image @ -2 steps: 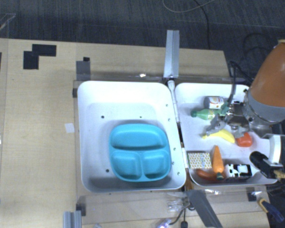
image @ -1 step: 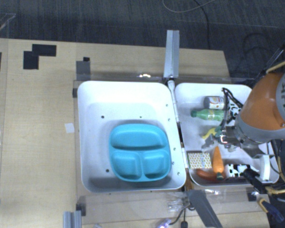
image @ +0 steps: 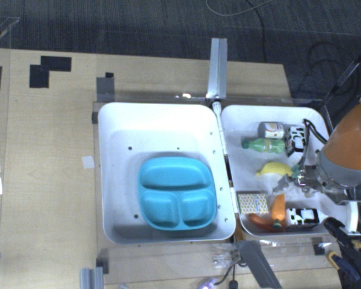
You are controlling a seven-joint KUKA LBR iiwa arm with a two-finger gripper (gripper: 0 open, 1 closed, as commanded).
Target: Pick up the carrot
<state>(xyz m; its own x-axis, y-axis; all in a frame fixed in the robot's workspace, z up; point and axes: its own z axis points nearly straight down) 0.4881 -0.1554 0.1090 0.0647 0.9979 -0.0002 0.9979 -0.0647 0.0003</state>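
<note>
Reaching in from the right, the grey arm (image: 349, 155) with its orange band hangs over the right bin (image: 246, 116), its gripper (image: 287, 185) low above the bin's near half. Whether the fingers are spread or pressed together cannot be told from this slant. The carrot (image: 278, 208) lies just beneath and near of the gripper, its length running from far to near, close to the bin's near wall. A red vegetable (image: 262, 221) touches it on the left, and a patterned packet (image: 253, 202) sits beside that. Farther off lie a yellow banana (image: 275, 169), a green bottle (image: 263, 144) and a small can (image: 271, 129). The left bin (image: 120, 125) holds a blue divided tray (image: 177, 191) on the desk (image: 42, 179).
</note>
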